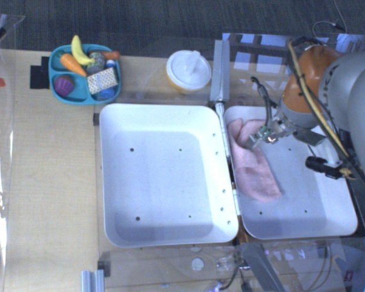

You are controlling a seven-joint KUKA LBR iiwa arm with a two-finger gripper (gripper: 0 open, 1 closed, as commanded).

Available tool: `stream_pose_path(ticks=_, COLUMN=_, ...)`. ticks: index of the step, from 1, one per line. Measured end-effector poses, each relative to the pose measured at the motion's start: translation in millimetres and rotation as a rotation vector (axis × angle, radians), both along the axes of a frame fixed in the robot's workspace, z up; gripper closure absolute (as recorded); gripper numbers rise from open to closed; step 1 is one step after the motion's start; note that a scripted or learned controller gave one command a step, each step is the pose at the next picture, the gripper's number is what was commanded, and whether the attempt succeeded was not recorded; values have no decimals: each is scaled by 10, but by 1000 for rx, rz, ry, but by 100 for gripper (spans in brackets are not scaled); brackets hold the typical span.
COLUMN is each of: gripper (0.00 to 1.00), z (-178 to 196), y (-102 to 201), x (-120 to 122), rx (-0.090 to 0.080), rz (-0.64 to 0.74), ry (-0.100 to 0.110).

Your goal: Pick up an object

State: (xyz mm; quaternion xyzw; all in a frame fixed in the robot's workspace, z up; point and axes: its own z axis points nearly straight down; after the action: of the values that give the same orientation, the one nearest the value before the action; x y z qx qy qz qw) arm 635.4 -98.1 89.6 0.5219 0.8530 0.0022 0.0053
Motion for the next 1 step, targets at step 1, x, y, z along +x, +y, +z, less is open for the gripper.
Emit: stream_pose_path(ticks=1, gripper=0, z=6, y=-78, x=-629, rx=1, rz=2, ry=-1)
